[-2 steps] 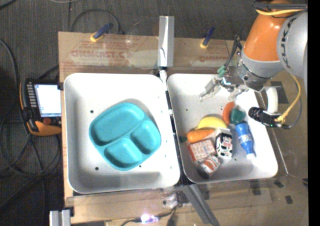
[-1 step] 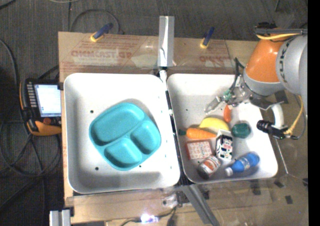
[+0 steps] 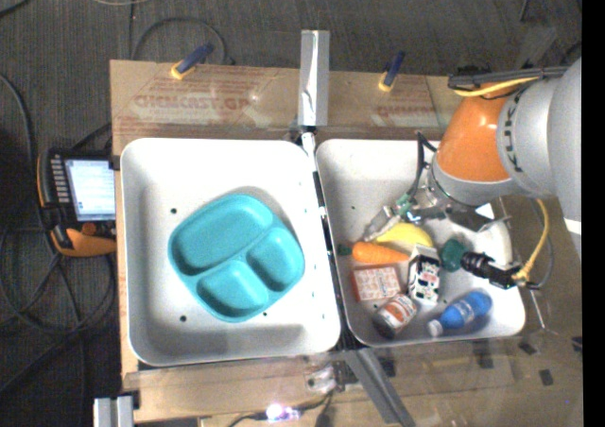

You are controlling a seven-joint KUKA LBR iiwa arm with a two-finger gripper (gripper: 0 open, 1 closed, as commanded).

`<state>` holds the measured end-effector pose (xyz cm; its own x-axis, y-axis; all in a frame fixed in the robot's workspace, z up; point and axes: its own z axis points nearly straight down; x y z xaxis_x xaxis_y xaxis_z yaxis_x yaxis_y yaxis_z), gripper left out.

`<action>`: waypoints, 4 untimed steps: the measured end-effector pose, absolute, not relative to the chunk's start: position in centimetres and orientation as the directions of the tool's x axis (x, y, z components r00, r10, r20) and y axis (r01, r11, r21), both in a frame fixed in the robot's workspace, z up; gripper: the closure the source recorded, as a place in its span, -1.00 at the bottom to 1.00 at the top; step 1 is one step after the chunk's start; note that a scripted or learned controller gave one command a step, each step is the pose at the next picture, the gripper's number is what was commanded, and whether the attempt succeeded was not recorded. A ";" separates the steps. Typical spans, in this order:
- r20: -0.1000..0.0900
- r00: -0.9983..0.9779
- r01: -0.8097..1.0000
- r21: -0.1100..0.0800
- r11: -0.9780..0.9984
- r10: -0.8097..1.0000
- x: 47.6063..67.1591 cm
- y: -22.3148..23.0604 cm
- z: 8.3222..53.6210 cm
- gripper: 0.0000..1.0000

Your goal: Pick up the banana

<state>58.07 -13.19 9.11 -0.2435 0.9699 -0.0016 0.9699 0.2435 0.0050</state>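
The yellow banana (image 3: 410, 235) lies in the right bin (image 3: 364, 170), near its middle, just above an orange carrot (image 3: 382, 252). My gripper (image 3: 401, 214) hangs low over the banana's upper left end, under the orange band of the arm (image 3: 477, 146), which reaches in from the right. The arm's body hides the bin's upper right part. The view does not show whether the banana is held.
Around the banana sit a red box (image 3: 375, 281), a can (image 3: 395, 314), a blue bottle (image 3: 462, 312), a white and black item (image 3: 427, 279) and a green piece (image 3: 454, 252). The left bin (image 3: 142, 227) holds a teal divided plate (image 3: 238, 255).
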 end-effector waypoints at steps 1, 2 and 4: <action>0.002 -0.242 0.970 0.008 0.242 0.970 58.2 -13.1 9.9 1.00; -0.003 -0.274 0.962 0.005 0.274 0.962 52.2 -15.4 9.5 1.00; -0.004 0.013 1.000 -0.003 -0.013 1.000 55.9 -13.3 33.1 1.00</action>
<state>55.90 -13.31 33.09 0.0133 0.9999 -0.0045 0.9999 -0.0134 -0.0033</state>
